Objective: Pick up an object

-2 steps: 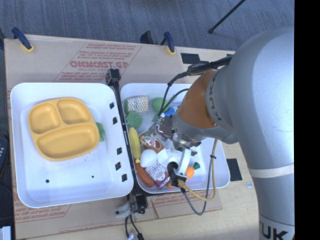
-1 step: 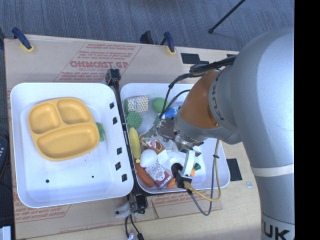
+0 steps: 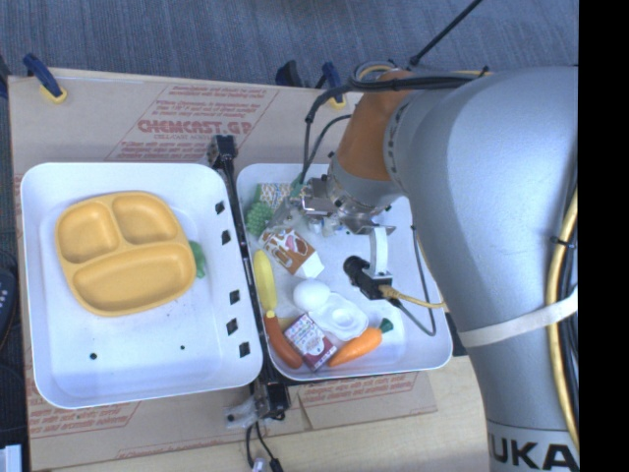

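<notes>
My gripper [image 3: 307,207] hangs low over the far part of the right bin [image 3: 425,347], under the grey arm and its orange band. Just below it lies a brown and white carton [image 3: 292,251], and to its left a green leafy toy [image 3: 257,219]. Nearer the front of that bin are a yellow banana-like piece [image 3: 263,278], a white egg [image 3: 312,293], a white fried-egg piece [image 3: 345,317], a red carton [image 3: 307,340], an orange sausage [image 3: 283,344] and a carrot [image 3: 357,345]. The arm hides the bin's far right corner.
The left bin [image 3: 128,362] holds a yellow divided plate [image 3: 125,252] with a small green item [image 3: 200,260] at its right edge. A black hinged divider [image 3: 233,254] runs between the bins. A black cable fitting [image 3: 362,278] hangs from the wrist over the right bin.
</notes>
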`<state>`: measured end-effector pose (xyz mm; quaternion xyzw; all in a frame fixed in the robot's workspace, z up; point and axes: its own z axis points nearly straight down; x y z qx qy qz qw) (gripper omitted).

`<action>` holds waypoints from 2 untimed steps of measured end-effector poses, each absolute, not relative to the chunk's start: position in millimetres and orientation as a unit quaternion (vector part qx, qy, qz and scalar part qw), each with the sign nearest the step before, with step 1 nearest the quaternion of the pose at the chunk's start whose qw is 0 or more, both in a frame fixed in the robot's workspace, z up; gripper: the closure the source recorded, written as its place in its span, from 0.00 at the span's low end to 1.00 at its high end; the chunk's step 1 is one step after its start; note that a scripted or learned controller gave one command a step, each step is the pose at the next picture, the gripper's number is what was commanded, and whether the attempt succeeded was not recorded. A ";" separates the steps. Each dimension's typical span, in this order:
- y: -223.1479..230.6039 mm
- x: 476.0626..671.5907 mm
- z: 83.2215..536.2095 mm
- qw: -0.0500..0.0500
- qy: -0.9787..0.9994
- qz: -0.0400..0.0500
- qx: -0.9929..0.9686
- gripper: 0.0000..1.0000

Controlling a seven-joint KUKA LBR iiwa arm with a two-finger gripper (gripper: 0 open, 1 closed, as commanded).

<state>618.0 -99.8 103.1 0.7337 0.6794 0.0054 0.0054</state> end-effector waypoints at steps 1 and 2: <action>-97.2 588.9 104.1 0.013 0.645 0.012 0.764 0.00; -91.9 552.7 106.1 0.011 0.672 0.009 0.741 0.00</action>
